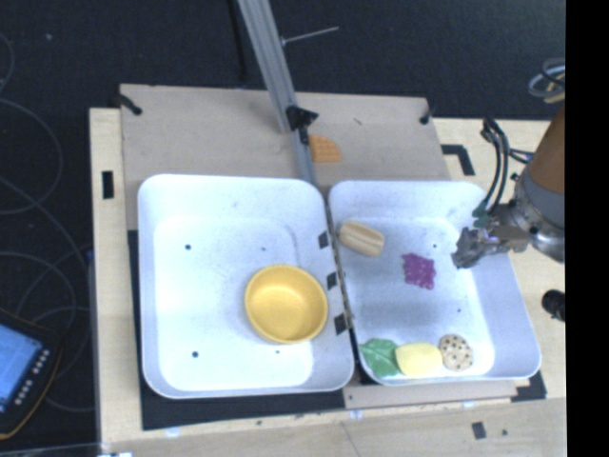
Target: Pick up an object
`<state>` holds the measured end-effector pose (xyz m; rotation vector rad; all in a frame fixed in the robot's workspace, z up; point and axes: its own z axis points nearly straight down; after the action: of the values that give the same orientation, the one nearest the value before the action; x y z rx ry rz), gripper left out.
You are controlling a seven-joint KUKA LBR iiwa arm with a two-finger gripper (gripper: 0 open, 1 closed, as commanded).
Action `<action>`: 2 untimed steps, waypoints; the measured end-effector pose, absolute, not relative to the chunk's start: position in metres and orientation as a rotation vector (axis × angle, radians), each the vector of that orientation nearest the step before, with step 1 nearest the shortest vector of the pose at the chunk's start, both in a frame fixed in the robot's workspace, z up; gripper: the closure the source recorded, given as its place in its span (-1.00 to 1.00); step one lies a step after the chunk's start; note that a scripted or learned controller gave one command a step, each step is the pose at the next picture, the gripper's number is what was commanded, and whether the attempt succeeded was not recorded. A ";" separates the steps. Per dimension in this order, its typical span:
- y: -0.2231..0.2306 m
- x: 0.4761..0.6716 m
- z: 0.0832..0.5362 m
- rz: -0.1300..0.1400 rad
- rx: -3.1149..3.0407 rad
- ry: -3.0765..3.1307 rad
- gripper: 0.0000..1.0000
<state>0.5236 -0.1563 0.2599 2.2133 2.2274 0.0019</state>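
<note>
Arm (547, 174) cut off at right edge.

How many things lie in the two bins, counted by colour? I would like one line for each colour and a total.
Yellow: 2, the bowl and the yellow lump
Tan: 1, the tan block
Purple: 1, the purple piece
Green: 1, the green piece
Speckled: 1, the cookie
Total: 6
</note>
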 end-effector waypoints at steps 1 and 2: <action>-0.107 0.542 0.267 0.004 2.211 2.230 1.00; -0.062 0.561 0.268 0.003 2.213 2.229 1.00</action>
<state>0.5605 -0.0617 0.2678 2.2125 2.2294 0.0030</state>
